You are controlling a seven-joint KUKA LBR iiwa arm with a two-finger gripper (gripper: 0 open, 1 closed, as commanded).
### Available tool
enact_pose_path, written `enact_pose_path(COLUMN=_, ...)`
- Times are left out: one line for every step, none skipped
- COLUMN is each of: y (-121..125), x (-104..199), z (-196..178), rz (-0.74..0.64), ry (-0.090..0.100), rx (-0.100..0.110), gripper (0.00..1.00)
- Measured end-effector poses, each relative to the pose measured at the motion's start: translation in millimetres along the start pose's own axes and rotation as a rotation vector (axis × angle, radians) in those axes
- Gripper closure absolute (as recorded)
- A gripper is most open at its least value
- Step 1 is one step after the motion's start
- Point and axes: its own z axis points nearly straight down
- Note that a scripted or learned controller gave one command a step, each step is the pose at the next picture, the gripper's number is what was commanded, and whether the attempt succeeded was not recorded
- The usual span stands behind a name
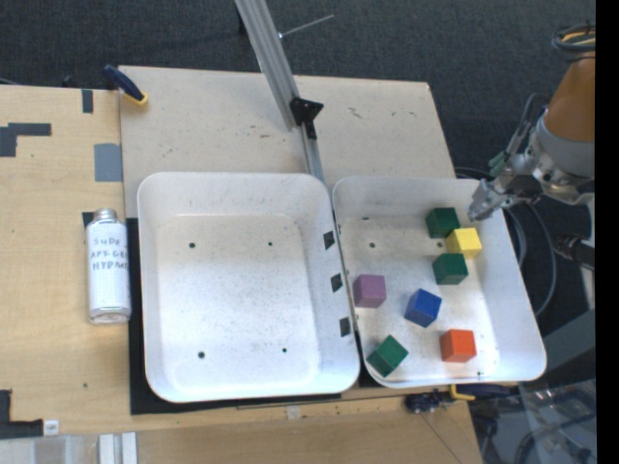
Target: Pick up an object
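Several small blocks lie in the right bin (503, 298): a dark green one (442, 222) at the back, a yellow one (464, 241) beside it, another green one (450, 268), a purple one (369, 290), a blue one (423, 306), an orange one (457, 344) and a green one (388, 354) at the front. My gripper (481, 208) hangs over the bin's back right corner, just right of the dark green and yellow blocks. Nothing shows between its fingers.
The left bin (155, 259) sits beside the right one. A white spray can (107, 264) lies on the bench left of it. A slanted metal bar (271, 51) runs down to the bins' shared back edge. Cables (542, 259) hang right of the right bin.
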Motion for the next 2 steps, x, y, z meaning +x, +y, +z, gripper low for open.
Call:
enact_pose_path(y=0.5, x=0.4, z=-14.9, rz=0.000, ry=0.002, rx=0.004, gripper=1.00)
enact_pose_path(y=16.8, x=48.6, z=-21.8, rz=-0.005, ry=0.004, rx=0.005, gripper=1.00)
